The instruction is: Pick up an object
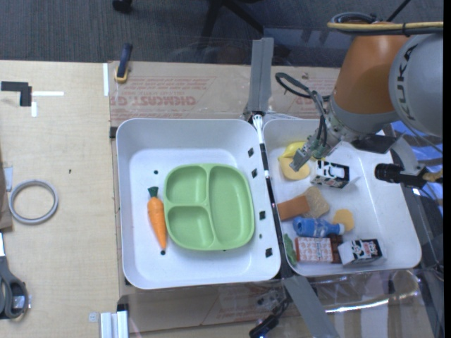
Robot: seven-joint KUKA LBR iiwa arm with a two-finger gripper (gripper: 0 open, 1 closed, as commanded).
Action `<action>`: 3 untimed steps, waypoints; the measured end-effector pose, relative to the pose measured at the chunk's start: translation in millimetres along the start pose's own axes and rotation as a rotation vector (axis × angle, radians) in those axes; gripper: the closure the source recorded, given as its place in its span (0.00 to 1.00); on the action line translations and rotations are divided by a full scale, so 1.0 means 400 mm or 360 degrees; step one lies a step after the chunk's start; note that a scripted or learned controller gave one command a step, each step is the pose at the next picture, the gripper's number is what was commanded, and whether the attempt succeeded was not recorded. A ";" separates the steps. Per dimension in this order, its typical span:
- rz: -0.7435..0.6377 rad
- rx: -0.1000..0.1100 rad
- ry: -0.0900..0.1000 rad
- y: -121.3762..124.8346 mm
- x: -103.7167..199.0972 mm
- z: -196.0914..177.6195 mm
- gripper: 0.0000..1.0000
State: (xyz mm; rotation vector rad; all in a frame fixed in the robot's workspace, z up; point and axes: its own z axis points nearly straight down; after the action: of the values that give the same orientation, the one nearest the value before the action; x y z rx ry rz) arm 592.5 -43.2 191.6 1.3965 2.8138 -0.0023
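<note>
Sitting at about 11 o'clock in the right bin [394,255], one yellow toy [292,165] touches the end effector [304,155]; whether that tool is apart or together cannot be told. At 3 o'clock of the toy stands one small black-and-white carton [331,174]; a second black-and-white carton [361,251] lies at 5 o'clock by the bin's near rim. Between them crowd one brown piece [301,204], one blue bottle [313,227] and one red box [314,250], leaving little room. One green tray [210,207] and one carrot [157,218] occupy the left bin [134,259], with bare floor along its rims.
</note>
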 end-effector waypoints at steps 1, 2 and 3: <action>0.0550 0.0004 0.0001 0.047 0.135 0.002 1.00; -0.0028 0.0001 0.0002 -0.151 0.249 0.001 1.00; -0.0520 -0.0001 0.0001 -0.235 0.162 0.002 1.00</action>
State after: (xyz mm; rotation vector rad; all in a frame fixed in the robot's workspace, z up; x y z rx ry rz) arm 478.5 -48.5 190.9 0.9206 3.0040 -0.0005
